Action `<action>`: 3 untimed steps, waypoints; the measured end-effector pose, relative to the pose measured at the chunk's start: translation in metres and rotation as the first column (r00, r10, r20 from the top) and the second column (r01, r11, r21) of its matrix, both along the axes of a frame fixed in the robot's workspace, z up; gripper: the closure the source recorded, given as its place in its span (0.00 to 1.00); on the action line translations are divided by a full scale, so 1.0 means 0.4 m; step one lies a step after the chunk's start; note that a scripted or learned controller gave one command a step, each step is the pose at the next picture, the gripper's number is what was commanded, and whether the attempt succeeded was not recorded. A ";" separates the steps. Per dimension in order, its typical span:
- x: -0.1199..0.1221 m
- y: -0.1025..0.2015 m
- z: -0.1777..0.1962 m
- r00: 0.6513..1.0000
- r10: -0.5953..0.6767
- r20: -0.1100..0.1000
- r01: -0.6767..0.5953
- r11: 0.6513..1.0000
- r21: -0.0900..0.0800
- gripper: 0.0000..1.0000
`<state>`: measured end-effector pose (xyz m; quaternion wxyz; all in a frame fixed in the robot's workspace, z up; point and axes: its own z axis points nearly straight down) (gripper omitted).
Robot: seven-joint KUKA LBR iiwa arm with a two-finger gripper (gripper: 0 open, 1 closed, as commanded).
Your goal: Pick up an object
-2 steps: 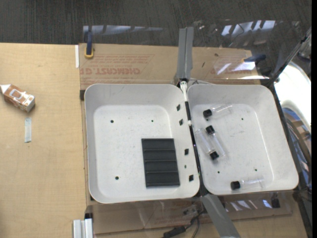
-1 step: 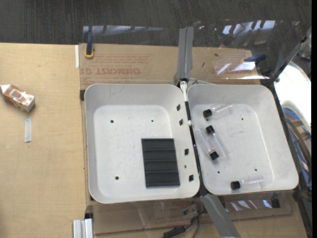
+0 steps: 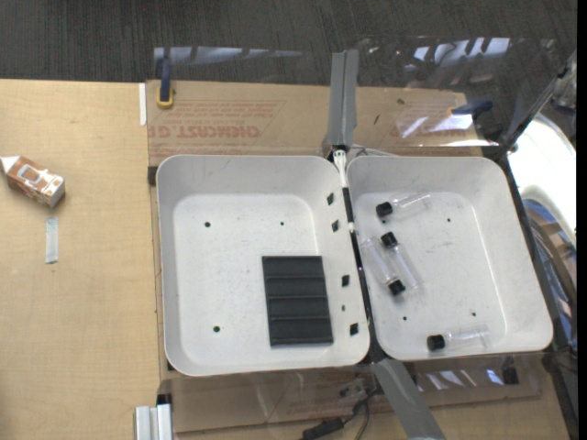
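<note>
Two white bins on a tabletop. The left bin [image 3: 167,246] holds a flat black ribbed block [image 3: 297,301]. The right bin [image 3: 518,218] holds four clear capped vials [image 3: 396,266]. The vials would likely roll or slip from a pinch, and the flat block offers little edge.

Arm [image 3: 554,150] — blurred, far right edge

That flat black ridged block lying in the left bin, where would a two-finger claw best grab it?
Probably across its two long sides, coming straight down from above. The flat black ridged block lies flat on the floor of the left white bin, narrower across than along, with open floor on both long sides for fingers. Its ridges run crosswise, so gripping the short ends looks less practical.
</note>
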<state>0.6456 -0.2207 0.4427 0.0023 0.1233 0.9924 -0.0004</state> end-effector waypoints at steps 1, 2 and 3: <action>0.004 0.000 0.001 0.996 0.087 0.001 -0.087 0.996 -0.001 1.00; 0.013 0.000 0.002 0.980 0.197 0.001 -0.197 0.980 -0.001 1.00; 0.024 0.000 0.004 0.955 0.297 0.002 -0.297 0.955 -0.002 1.00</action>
